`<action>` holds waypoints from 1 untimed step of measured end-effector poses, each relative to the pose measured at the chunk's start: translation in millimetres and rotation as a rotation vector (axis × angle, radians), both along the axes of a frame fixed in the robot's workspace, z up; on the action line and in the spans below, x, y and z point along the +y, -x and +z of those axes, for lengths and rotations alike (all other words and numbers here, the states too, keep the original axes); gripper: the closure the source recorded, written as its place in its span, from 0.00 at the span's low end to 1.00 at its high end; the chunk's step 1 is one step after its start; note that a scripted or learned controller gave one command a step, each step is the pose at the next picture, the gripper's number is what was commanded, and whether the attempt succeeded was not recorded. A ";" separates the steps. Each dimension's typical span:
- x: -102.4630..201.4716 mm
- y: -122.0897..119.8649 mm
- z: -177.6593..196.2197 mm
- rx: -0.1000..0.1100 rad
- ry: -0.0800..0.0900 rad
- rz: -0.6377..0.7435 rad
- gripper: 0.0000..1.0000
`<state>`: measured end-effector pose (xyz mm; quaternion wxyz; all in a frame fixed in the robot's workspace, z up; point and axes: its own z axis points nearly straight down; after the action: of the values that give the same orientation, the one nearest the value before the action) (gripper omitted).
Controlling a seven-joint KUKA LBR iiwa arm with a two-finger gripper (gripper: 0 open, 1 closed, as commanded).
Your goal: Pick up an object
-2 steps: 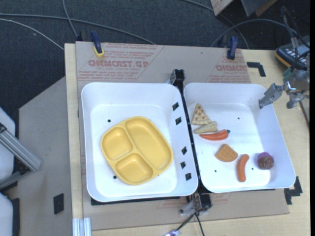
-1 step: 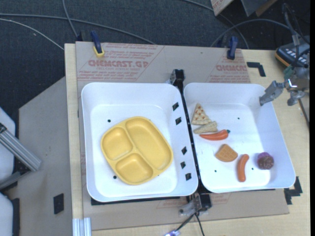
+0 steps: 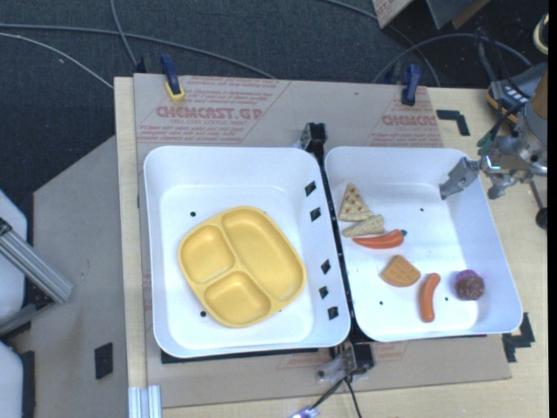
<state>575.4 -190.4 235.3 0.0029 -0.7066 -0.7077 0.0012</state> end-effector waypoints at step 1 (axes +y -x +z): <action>-7.2 4.7 -46.7 -0.001 0.000 -0.002 0.00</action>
<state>570.7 -197.6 188.6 0.0026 -0.7073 -0.7069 0.0011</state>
